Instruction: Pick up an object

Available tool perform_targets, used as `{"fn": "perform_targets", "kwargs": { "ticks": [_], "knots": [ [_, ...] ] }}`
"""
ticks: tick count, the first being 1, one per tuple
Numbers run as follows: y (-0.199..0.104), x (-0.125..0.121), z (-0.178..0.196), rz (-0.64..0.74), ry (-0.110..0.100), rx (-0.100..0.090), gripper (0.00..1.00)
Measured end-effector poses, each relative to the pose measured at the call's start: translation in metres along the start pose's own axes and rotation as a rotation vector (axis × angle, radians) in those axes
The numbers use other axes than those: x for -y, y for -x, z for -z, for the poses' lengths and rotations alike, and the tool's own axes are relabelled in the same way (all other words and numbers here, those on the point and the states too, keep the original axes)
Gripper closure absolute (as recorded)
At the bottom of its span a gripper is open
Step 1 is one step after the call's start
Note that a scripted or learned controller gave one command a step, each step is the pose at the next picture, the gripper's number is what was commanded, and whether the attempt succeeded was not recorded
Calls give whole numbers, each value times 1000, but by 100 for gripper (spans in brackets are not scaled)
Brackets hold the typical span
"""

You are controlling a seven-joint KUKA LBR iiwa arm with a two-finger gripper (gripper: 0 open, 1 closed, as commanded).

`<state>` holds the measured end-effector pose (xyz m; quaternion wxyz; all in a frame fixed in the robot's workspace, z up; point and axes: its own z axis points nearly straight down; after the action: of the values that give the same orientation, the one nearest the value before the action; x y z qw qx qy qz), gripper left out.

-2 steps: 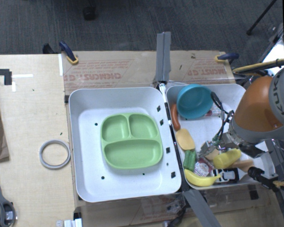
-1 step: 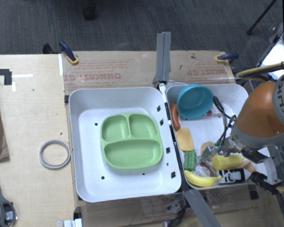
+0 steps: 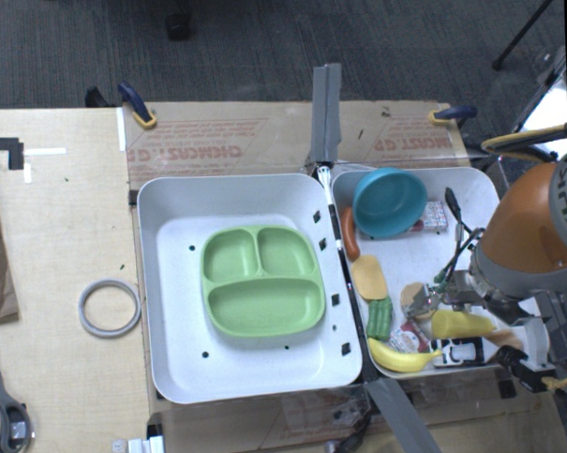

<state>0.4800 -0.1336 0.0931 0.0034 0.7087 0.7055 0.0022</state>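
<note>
Grey arm [image 3: 532,229] reaches from right, bent low over right bin [image 3: 478,179] | fingers [image 3: 420,304]: cannot tell whether spread.

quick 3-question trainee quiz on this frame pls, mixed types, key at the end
1. True or false: the green three-compartment plastic plate lies in the left white bin.
2. Multiple choice: the blue plastic bowl sits in which part of the right white bin? A) far end B) near end C) outside it, on the bench
3. Fill in: the yellow plastic banana lies at the right bin's near edge, just in front of the ______ toy cucumber.

Key: 1 true. 2 A. 3 green.

The gripper is low among the toys in the right bin; its grip cannot be judged here.
</note>
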Motion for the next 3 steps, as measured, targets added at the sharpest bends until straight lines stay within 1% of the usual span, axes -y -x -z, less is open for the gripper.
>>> {"fn": "perform_targets", "kwargs": {
  "ticks": [1, 2, 3],
  "knots": [
    [-23, -88, -3, -90, -10, 0, 0],
    [-15, -13, -2, -68, -8, -1, 0],
    [55, -56, 61, -41, -9, 0, 0]
  ]
}}
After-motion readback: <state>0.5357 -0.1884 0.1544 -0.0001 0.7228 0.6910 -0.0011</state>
